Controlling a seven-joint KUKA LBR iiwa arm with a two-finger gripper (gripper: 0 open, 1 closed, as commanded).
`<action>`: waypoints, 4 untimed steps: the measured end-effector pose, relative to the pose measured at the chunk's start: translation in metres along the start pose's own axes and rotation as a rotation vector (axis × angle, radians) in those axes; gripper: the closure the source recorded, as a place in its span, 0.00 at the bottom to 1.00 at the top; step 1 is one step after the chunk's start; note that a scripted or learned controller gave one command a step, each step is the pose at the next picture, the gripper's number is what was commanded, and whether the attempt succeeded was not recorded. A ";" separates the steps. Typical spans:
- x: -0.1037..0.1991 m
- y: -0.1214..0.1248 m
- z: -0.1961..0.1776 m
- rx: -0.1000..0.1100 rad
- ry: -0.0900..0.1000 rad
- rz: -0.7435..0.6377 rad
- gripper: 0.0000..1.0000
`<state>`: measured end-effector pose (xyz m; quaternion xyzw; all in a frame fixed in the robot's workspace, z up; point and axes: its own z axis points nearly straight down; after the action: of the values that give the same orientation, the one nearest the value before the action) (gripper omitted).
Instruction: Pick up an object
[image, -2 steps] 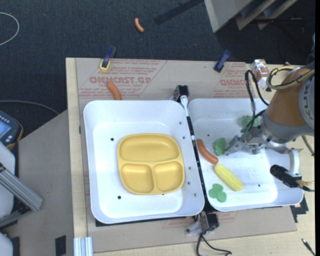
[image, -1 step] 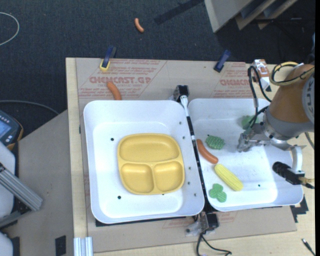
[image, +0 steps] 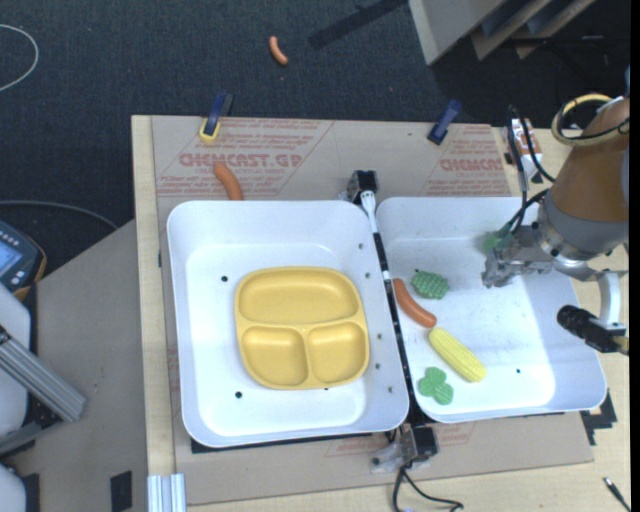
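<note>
Picking one item cleanly means dropping straight onto it w/ fingers astride, clear of bin wall. Hand (image: 497, 272) sits low over right bin (image: 520, 390), upper part; can't tell if it's apart or together. Arm (image: 590, 190) comes in from right, wrist bent down. Corn (image: 457, 354), sausage (image: 414, 303), green piece (image: 431, 285) lie near bin's left side, apart from hand.

Glossy yellow plastic tray (image: 300, 326); smooth white plastic bins (image: 190, 300); matt cardboard underlay (image: 300, 150).
</note>
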<state>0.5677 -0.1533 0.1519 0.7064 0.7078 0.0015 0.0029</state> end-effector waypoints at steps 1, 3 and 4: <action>-0.004 -0.002 -0.063 -0.002 -0.001 0.001 1.00; 0.052 0.004 -0.083 0.002 0.004 -0.004 1.00; 0.076 0.010 -0.083 0.003 0.002 -0.002 1.00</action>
<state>0.5775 -0.0774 0.2348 0.7057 0.7085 0.0010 0.0013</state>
